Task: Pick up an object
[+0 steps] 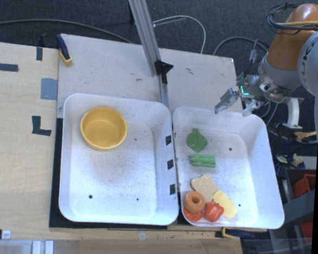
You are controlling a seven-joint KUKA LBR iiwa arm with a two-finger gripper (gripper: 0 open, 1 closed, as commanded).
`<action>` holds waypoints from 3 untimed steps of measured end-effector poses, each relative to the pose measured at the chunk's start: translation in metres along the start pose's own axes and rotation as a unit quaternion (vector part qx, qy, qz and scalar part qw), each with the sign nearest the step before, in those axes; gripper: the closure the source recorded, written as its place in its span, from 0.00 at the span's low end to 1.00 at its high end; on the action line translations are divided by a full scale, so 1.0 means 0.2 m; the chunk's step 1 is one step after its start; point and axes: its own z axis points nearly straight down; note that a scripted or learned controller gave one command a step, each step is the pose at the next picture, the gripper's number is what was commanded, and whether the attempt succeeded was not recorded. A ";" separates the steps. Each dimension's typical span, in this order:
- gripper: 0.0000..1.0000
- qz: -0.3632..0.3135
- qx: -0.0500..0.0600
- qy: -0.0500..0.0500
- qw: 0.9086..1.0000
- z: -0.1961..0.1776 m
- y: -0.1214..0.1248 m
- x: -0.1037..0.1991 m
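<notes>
Over the right bin's far edge, my end effector hangs spread, grasping nothing, the green leafy piece nearest, toward the near-left.

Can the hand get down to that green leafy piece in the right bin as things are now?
Probably yes. The hand hangs open above the right bin's far rim, and the green leafy piece lies alone on the floor, apart from the green beans, nothing over it.

Evenly and fairly brightly lit from overhead. Soft, short shadows under the bowl and along the bins' inner walls. Mild glare on white rims. Slightly grainy, moderately sharp at centre; darker and murkier toward the floor at the edges.
</notes>
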 end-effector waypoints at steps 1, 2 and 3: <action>0.00 0.000 0.003 0.001 1.000 0.27 0.00 0.06; 0.00 0.001 0.003 0.000 1.000 0.52 -0.01 0.01; 0.00 0.001 0.000 0.000 1.000 0.73 -0.01 0.01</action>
